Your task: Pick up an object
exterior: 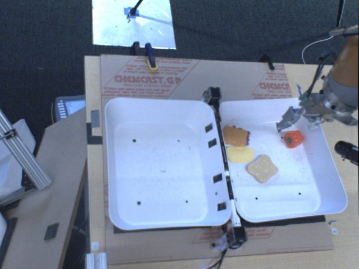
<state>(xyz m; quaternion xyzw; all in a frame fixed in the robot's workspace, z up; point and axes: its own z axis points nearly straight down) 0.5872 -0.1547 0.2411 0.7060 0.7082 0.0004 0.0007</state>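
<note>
Your gripper [290, 122] is hovering in the right bin [331, 198], just beside the orange-red toy [293, 139]; you cannot tell whether it is clenched or released.

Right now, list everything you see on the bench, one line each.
shallow white plastic bins: two, white, side by side on the bench
small orange-red toy pepper: one, orange-red, right bin, far side near the end effector
orange and brown toy bread slice: one, right bin, near the divider
pale yellow flat round piece: one, yellow, right bin, just in front of the bread slice
tan toast-shaped piece: one, tan, right bin, middle
clamp: one, yellow and blue, back edge of the board
end effector: one, grey, above the right bin, beside the pepper
</note>
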